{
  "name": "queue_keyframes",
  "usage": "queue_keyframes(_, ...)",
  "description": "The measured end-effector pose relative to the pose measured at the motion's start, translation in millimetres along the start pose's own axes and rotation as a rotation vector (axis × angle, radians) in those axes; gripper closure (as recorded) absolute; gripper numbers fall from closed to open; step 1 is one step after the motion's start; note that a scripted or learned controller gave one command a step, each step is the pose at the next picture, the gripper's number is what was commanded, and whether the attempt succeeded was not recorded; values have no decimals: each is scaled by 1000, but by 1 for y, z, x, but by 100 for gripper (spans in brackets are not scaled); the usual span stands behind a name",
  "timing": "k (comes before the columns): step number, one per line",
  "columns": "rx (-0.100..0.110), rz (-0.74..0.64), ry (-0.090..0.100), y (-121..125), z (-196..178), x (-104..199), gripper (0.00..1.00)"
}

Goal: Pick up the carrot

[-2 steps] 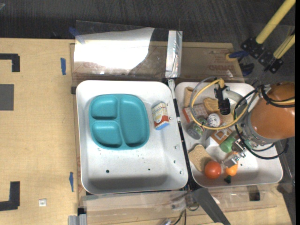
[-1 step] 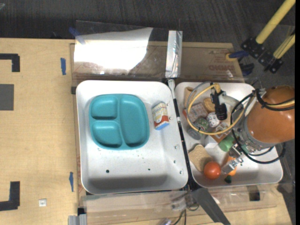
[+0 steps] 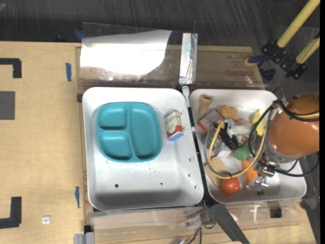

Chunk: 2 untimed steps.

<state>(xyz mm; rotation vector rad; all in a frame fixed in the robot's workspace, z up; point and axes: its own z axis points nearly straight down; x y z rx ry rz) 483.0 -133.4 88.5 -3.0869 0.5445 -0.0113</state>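
Carrot (image 3: 248, 168) lies in right bin (image 3: 292, 189), near front, small orange piece among cluttered toy food, just right of red tomato (image 3: 230, 185). Gripper (image 3: 258, 176) low over same spot, right beside carrot; state cannot be told from this angle. Step judged: descent or grasp attempt. Next move calls for closing on carrot alone, clear of yellow cable (image 3: 218, 141), then straight lift.
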Motion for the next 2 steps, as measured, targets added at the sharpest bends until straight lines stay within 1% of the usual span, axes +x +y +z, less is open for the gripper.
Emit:
queue_keyframes(1,-2,4,-3,-1,-11,0,100)
queue_keyframes(2,-5,89,-6,-4,-30,6,100)
